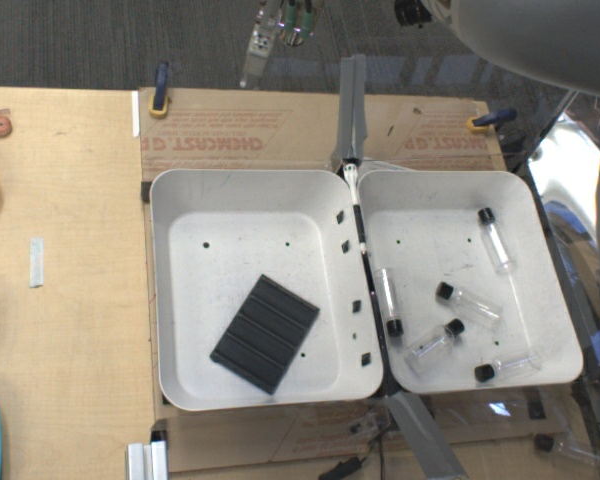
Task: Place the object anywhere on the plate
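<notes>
So far nothing of the task looks done. The black ribbed plate (266,332) lies tilted in the left bin (180,268), toward six o'clock of its floor, and carries nothing. The candidates for moving — five small clear vials with black caps — all lie in the right bin (540,268): one vial (494,239) near two o'clock, a second (388,302) along the nine o'clock wall, three more (458,330) loosely grouped between the centre and six o'clock. The hand (280,18) hangs at twelve o'clock, beyond the bins and well apart from every vial; it grips nothing visible, though whether it is released or clenched cannot be told. Picking, carrying and setting down all remain — the whole job.
</notes>
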Controlling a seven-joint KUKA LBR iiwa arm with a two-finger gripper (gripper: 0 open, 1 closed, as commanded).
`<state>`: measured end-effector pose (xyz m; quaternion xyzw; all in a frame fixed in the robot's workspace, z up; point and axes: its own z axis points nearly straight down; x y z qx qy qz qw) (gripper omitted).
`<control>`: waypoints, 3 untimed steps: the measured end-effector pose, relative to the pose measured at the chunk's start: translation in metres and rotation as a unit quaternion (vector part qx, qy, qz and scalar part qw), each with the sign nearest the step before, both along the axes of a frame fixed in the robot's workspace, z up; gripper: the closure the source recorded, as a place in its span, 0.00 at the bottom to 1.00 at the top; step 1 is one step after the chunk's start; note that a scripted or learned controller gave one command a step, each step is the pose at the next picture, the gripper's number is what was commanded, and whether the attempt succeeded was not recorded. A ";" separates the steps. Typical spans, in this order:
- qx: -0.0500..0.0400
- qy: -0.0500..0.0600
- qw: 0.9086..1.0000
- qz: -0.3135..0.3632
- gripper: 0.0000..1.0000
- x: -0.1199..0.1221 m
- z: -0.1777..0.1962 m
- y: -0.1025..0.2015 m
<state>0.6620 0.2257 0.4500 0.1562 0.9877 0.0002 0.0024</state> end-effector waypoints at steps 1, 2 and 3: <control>0.000 -0.001 1.000 -0.001 1.00 0.001 0.009 -0.001; 0.000 -0.002 1.000 -0.001 1.00 0.002 0.017 -0.001; 0.000 -0.003 1.000 -0.002 1.00 0.004 0.025 -0.001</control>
